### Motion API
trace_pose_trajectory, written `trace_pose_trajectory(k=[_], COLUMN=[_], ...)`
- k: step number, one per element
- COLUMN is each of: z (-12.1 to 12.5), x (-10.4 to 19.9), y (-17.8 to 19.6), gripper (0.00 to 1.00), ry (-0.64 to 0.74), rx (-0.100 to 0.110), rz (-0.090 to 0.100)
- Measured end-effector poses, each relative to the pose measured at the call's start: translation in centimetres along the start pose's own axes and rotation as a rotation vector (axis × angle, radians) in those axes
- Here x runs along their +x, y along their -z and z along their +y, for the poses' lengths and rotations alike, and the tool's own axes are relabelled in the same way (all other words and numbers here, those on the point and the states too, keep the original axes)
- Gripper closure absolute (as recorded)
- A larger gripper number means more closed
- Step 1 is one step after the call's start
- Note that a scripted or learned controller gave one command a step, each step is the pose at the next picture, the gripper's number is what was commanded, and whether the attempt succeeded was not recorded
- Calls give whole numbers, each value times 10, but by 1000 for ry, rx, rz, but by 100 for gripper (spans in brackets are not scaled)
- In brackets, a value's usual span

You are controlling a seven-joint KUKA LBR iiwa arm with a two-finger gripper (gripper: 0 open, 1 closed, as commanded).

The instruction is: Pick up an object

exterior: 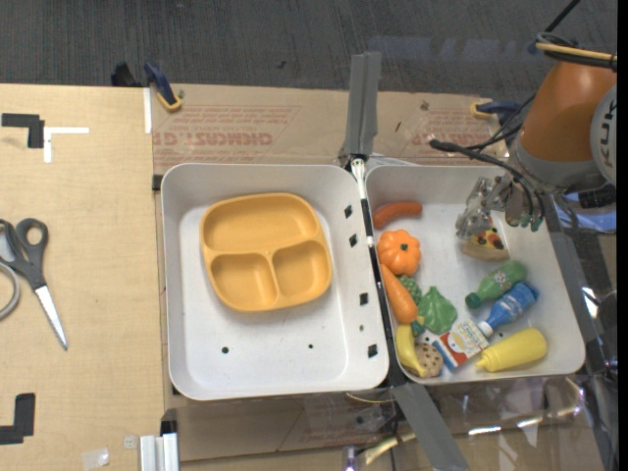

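Currently, the metal 2-finger gripper (483,216) is hanging low in the right white plastic bin (564,263), directly over a small beige wedge-shaped toy (487,244); whether it is spread cannot be told. Grasping appears in progress; next, closing and lifting straight upward.

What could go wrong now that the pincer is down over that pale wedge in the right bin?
The pincer sits low over the pale wedge, close to the right bin's back corner; it may slip off the sloped piece. The green bottle lies just below and might get nudged.
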State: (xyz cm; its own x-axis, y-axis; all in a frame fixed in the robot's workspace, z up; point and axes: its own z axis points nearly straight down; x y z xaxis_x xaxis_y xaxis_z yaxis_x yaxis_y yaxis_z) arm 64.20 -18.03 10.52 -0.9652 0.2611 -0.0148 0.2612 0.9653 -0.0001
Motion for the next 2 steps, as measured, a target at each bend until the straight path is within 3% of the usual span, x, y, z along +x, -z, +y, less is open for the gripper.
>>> trace_pose_trajectory(k=[1,2], z=[64,31], x=[24,4], y=[114,-11], gripper=[100,100], ry=[75,-334], rx=[-1,2], rz=[9,9])
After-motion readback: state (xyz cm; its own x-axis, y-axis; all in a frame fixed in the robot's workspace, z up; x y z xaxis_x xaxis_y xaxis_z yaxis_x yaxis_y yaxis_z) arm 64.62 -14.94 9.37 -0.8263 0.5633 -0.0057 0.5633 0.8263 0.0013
